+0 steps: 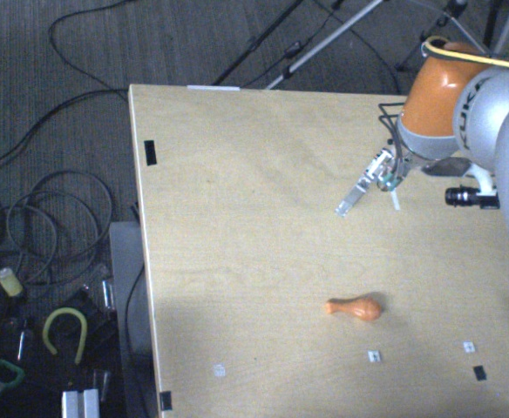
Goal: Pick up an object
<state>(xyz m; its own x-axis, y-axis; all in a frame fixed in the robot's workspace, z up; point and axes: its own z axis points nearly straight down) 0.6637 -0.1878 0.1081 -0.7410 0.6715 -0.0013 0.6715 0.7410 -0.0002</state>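
A small orange gourd-shaped object lies on the tan bench top, towards the front right. My gripper hangs above the bench at the right, well behind the orange object and apart from it. Its two fingers are spread, one slanting down to the left and the other short and pale. It stands open with nothing between them. The orange band of the arm shows above the wrist at the upper right.
Small white markers and a black mark dot the bench near its front right. A black tape strip sits by the left edge. Cables and tools lie on the floor to the left; stand legs cross behind.
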